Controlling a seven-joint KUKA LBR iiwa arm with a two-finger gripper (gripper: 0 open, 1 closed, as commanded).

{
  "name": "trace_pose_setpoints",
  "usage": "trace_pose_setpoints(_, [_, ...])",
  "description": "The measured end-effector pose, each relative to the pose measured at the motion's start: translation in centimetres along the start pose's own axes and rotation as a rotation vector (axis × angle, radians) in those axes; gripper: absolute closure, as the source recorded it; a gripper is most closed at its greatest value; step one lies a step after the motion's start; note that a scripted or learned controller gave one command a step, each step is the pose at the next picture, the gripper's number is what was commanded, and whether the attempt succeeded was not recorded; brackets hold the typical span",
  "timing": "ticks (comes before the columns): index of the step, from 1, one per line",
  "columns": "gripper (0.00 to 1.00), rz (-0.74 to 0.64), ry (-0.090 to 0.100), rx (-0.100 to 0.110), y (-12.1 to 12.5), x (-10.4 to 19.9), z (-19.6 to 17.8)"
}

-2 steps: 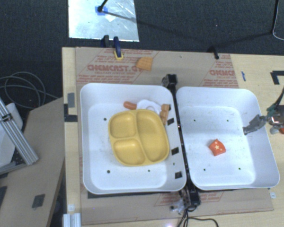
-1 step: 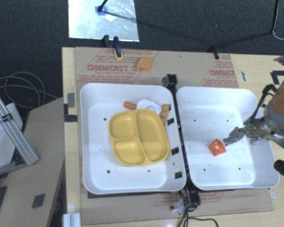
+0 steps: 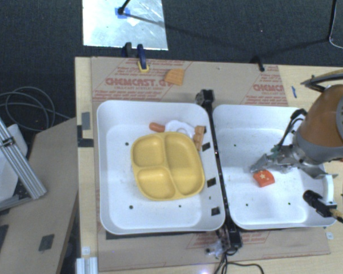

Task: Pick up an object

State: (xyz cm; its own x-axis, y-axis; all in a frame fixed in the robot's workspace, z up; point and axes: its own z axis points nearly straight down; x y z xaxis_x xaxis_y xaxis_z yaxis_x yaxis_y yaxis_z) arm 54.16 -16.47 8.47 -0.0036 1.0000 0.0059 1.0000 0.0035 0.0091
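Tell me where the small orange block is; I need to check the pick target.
The small orange block lies on the floor of the right bin, toward its right half, just below and beside the gripper.

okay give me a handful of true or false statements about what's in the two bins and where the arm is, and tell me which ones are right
1. A yellow divided plate lies in the left bin. True.
2. The small orange-red object lies in the left bin. False: it lies on the floor of the right bin.
3. The gripper is over the right bin, close to the orange-red object. True.
4. The yellow plate has one undivided well. False: ridges split it into three compartments.
5. A small orange sausage-shaped piece lies in the left bin beyond the plate. True.
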Motion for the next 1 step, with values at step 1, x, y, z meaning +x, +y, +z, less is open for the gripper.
trace_pose_setpoints(1, [1.00,-0.002,-0.005,-0.011,0.26,-0.07,-1.78])
